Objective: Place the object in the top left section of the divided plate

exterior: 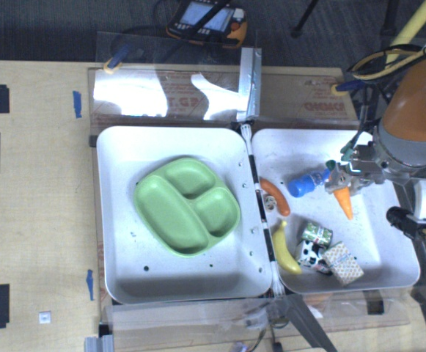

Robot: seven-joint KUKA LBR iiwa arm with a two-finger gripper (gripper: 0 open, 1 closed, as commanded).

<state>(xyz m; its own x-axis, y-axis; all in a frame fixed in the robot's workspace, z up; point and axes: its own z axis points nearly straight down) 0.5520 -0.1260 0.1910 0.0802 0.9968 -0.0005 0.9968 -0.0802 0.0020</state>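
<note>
Left bin [125, 270] holds the green divided plate [187, 205]; all three sections are bare, so nothing has been placed yet. Right bin [396, 266] holds the loose items: banana [284, 251], sausage [276, 196], blue bottle [305, 183], carrot [344, 199], small can [317, 235] and patterned packet [342, 262]. The gripper [342, 180] stands at the carrot's top; whether it is spread or pinching cannot be told. Judged: pickup stage, transfer outstanding. Red lettering on the far cardboard is unreadable.
</note>
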